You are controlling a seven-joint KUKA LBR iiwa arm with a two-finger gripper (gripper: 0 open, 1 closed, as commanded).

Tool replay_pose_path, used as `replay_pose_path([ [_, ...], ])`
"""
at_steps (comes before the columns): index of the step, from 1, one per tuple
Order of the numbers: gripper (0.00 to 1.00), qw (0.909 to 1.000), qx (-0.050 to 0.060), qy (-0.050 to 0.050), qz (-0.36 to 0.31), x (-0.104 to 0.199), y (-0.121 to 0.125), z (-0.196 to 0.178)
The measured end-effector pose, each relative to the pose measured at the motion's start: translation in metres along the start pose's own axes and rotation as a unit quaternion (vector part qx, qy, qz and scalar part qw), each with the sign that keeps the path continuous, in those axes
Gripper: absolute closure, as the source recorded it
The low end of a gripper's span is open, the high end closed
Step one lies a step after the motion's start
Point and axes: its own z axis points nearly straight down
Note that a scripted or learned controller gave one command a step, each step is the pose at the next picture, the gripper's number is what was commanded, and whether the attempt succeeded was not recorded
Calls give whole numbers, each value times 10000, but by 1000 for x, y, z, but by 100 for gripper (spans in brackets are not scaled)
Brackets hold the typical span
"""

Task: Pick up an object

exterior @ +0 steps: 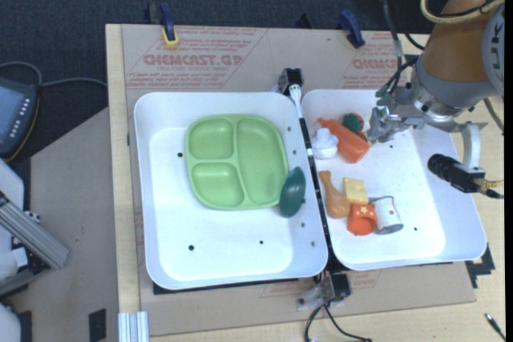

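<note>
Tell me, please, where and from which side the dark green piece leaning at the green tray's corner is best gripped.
Grip the dark green piece across its narrow middle, coming straight down. It is a slim oval lying against the divided tray, with the bin wall close on its right, so the sides are crowded. The claw probably needs its fingers set along the free diagonal.

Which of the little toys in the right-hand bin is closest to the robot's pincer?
The orange carrot-shaped toy with the dark green top, at the far end of the right bin. It lies just left of the pincer; the other toys sit nearer the camera.
</note>
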Motion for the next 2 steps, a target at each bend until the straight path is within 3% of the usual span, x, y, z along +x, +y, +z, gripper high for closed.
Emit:
replay_pose_path([
  [1,100,10000,12,1,-1,0,1,-19],
  [2,100,10000,61,17,-2,28,-44,-9],
])
